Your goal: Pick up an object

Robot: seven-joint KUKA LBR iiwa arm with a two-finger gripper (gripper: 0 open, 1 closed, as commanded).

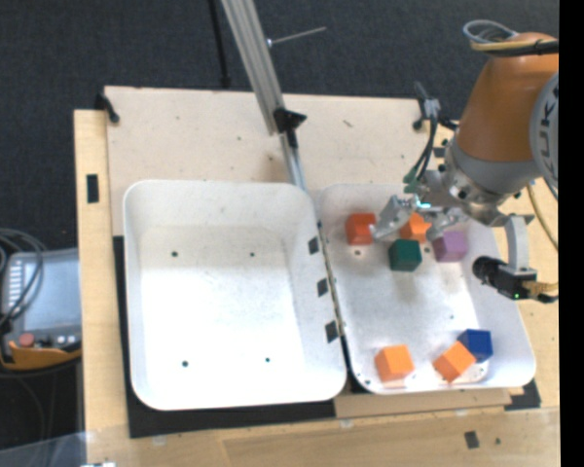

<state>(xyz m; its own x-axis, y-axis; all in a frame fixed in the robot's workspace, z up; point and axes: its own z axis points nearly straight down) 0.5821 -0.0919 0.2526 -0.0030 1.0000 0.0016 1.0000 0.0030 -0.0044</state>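
Observation:
The right bin (428, 305) holds several small blocks. A red-orange block (360, 229) lies near its upper left, a dark green block (405, 255) just right of it, and a purple block (451, 245) further right. My gripper (409, 218) hangs over the bin's upper part, between the red-orange and purple blocks. An orange block (416, 227) shows right at its fingertips, above the green one. Near the bin's front edge lie two orange blocks (394, 362) (455, 362) and a blue block (477, 342).
The left bin (229, 295) stands beside the right one on the wooden bench. A slanted metal pole (258, 56) rises behind the bins. The arm's orange band (506, 95) looms over the right bin's far corner. A black cable part (501, 275) hangs at right.

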